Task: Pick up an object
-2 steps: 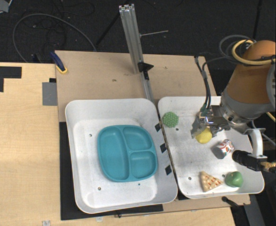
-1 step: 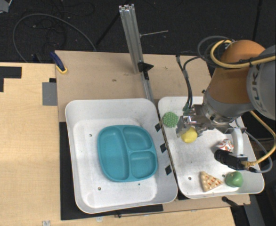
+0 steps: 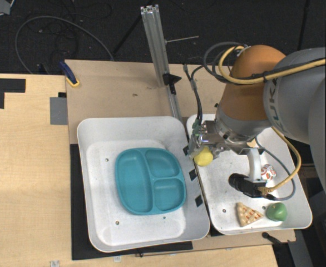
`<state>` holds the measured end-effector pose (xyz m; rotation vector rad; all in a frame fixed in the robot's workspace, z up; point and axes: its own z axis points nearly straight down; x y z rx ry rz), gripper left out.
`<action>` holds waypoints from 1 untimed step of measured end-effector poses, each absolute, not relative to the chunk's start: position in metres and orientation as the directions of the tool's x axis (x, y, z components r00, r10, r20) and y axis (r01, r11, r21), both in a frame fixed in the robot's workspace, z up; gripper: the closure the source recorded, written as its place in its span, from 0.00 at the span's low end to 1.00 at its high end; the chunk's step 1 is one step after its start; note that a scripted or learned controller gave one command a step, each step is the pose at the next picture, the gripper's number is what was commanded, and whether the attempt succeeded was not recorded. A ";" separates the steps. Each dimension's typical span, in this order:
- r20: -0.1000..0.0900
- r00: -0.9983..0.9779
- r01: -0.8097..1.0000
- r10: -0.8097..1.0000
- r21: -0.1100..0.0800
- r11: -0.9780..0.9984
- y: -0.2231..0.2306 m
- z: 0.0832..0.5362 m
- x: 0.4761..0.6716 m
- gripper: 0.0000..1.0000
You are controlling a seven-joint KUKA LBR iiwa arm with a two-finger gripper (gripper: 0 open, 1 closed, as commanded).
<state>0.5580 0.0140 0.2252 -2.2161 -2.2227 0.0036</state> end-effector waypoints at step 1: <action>0.000 -0.003 1.000 1.000 -0.003 0.003 0.055 0.228 0.566 1.00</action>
